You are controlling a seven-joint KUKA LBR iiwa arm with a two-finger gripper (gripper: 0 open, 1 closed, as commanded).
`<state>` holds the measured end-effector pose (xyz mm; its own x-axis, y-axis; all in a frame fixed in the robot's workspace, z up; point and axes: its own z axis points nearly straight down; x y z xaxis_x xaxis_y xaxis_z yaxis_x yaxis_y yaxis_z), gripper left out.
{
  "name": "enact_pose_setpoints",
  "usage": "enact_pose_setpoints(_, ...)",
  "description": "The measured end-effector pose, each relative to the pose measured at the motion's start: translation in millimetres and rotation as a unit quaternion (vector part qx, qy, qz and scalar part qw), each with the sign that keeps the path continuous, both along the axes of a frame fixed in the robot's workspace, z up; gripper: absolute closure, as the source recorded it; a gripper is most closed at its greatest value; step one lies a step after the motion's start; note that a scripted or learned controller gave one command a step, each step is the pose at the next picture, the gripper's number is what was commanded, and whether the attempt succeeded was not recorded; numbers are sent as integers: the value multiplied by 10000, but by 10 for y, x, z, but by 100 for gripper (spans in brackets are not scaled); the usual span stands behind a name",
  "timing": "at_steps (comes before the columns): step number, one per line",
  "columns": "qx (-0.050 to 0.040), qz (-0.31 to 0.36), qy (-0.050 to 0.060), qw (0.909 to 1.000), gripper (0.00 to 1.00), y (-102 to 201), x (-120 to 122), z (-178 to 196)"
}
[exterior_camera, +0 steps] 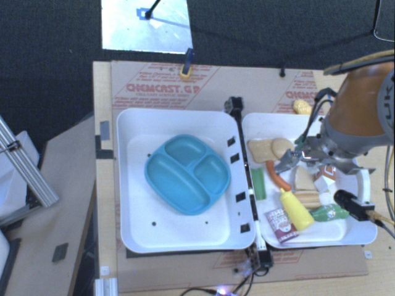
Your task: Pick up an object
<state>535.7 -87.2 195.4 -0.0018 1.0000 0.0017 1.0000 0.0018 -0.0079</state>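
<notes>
My gripper (290,161) hangs over the right bin (262,123), just above the toy food piled there. Its metal fingers point left toward a tan bread piece (266,148) and an orange carrot-like stick (278,176). Nothing shows between them. Below lie a yellow mustard bottle (295,208), a green stick (258,183), a green bottle (329,213), a maroon packet (281,220) and a pale sandwich piece (305,180). The grey arm with its orange band (364,100) reaches in from the right and hides part of the bin.
The left bin (133,128) holds a blue divided plate (187,172). A black clip strip (242,165) joins the two bins. A yellow item (302,107) lies behind the right bin, and a yellow-blue clamp (186,69) sits on the board's back edge.
</notes>
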Motion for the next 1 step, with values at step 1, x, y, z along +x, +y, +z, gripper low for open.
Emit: enact_pose_setpoints(1,-6,7,-43,10000,0,-1,23,40)
